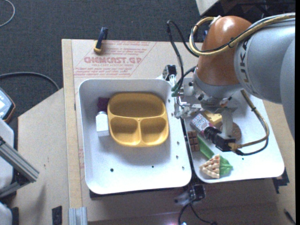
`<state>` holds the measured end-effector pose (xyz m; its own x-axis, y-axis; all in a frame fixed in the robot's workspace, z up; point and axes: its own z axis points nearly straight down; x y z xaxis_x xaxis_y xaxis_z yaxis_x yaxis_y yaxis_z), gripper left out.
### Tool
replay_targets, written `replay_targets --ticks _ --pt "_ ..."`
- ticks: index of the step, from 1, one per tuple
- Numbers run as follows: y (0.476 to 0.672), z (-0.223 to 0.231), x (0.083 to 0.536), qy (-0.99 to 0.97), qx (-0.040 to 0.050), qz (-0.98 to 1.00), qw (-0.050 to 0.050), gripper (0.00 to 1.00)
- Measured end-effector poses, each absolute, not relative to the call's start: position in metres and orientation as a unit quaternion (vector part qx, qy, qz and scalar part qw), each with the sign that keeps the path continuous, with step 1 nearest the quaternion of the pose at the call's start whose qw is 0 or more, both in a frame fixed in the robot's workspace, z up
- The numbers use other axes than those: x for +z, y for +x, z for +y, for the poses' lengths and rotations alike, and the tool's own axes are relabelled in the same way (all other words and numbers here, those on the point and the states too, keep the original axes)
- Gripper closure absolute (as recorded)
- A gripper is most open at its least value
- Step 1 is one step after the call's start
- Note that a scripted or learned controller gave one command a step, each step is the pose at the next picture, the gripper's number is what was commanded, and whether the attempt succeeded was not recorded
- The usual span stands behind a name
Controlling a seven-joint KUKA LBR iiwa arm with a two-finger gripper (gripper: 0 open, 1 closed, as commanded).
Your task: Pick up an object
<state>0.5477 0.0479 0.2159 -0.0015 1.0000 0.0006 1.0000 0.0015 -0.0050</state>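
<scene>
Currently the arm is hanging over the right bin (267, 144), its gripper (187, 108) sitting low near the divider between the two bins, just above a cluster of small items: a pizza-slice toy (211, 167), a green piece (206, 146) and a brown block (192, 140). How far the gripper is open I cannot tell; the wrist is blocking it, and nothing is visibly held. The left bin (93, 172) is carrying a yellow divided tray (138, 118) with a small white bottle (102, 124) just beside it. Risk: items are crowding together against the bin wall, so a close could be pinching two things, or glancing off the rim and coming up with nothing.
</scene>
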Motion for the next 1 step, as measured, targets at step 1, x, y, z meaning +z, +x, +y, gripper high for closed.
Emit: replay_targets --ticks 1 --pt "0.5499 0.0562 0.2352 -0.706 -0.0015 -0.708 -0.001 1.0"
